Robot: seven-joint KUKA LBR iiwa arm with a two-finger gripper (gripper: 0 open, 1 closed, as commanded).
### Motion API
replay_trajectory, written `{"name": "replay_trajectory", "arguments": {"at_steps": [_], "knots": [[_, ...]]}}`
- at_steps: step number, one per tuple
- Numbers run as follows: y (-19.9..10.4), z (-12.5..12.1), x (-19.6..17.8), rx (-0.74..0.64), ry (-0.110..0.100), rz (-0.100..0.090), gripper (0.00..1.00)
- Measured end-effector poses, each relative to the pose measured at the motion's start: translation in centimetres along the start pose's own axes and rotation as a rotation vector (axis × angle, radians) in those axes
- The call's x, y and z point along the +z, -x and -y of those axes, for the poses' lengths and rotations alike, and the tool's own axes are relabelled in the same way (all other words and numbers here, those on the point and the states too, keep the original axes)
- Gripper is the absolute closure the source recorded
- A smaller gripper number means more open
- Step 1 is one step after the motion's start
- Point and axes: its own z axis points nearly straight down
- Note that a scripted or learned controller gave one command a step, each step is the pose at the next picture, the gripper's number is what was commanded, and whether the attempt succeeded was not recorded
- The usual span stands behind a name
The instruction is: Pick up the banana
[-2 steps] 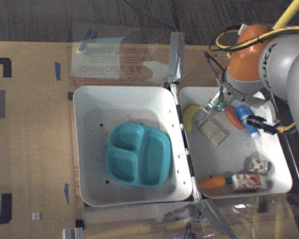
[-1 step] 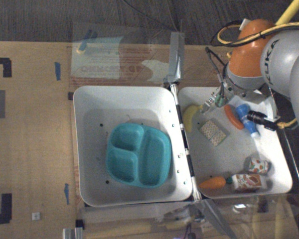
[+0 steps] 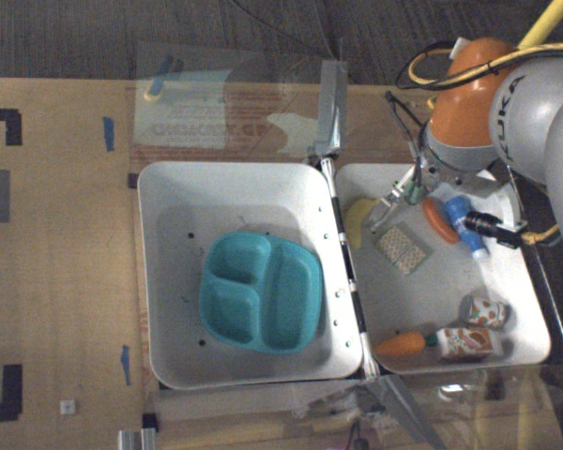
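Note:
The banana (image 3: 357, 217) is a yellow shape lying against the left wall of the right bin (image 3: 535, 331), near its back corner. Part of it is covered by the gripper's tip. My gripper (image 3: 387, 210) reaches down from the orange-banded wrist (image 3: 469, 101) at the upper right. Its tip sits at the banana's right edge, low over the bin floor. I cannot tell whether it touches the fruit.
The right bin also holds a checkered pad (image 3: 402, 248), an orange piece (image 3: 440, 220), a blue bottle (image 3: 464, 223), a carrot (image 3: 400, 345), a carton (image 3: 468, 343) and a small cup (image 3: 485, 311). A teal divided tray (image 3: 261, 292) lies in the left bin (image 3: 159, 279).

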Motion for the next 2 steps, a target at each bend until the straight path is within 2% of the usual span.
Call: {"name": "replay_trajectory", "arguments": {"at_steps": [1,2], "knots": [[-0.55,0.06,1.04,0.036,0.002,0.002,0.00],[-1.33,0.36,1.08,-0.223,0.007,0.009,0.00]]}}
